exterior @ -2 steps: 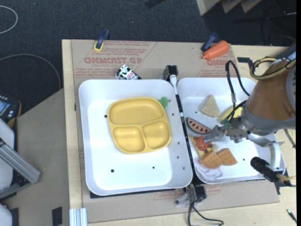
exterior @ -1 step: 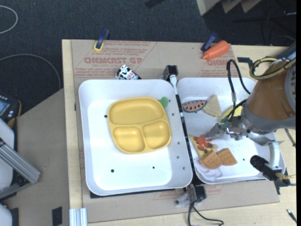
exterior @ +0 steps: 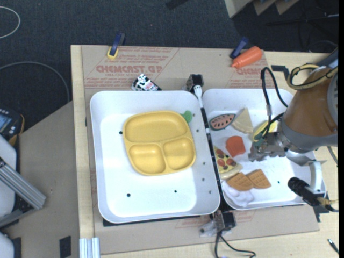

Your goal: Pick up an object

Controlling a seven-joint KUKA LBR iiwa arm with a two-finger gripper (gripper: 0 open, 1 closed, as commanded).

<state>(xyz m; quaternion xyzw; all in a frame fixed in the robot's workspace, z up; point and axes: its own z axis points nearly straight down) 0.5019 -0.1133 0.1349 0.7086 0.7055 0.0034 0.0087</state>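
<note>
My gripper (exterior: pixel 257 152) hangs low over the right bin (exterior: pixel 279 193), just right of a red block (exterior: pixel 235 145). A yellow-green piece (exterior: pixel 263 129) peeks out beside the wrist. Around it lie toy foods: a watermelon slice (exterior: pixel 222 121), a pale cheese wedge (exterior: pixel 243 121), a pizza slice (exterior: pixel 225 162), two crackers (exterior: pixel 248 180) and a white lump (exterior: pixel 240 198). Nothing shows between the fingers.
The left bin (exterior: pixel 107 144) holds a yellow divided plate (exterior: pixel 159 142) with a small green piece (exterior: pixel 187 116) at its top right corner. Clamps and an orange handle (exterior: pixel 247 56) sit on the bench at the back. Cables loop over the arm on the right.
</note>
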